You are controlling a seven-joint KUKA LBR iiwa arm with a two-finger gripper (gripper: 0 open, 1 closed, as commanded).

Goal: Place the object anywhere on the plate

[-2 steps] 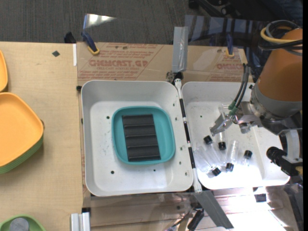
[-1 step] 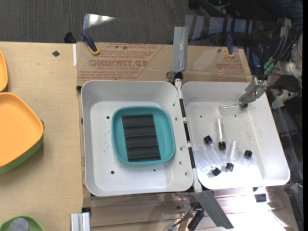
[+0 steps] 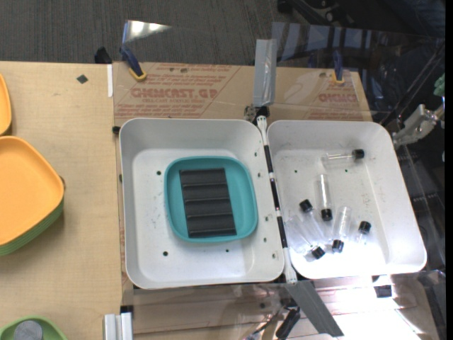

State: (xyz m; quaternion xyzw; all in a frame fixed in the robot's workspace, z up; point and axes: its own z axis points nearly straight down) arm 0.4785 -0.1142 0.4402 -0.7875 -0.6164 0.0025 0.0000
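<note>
Lying scattered, vials (image 3: 323,193), varied headings, right bin (image 3: 396,161)

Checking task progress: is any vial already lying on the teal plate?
No. The teal plate carries just its dark ribbed insert, while the clear vials lie in the right bin.

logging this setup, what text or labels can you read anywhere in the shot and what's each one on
"CHEMCAST GP" in red, partly blurred, on the left cardboard sheet behind the bins.
Red print on the right cardboard sheet: too blurred to read.
Smaller red lines around both: too small to read.
Vials, teal plate: no legible text.
</note>
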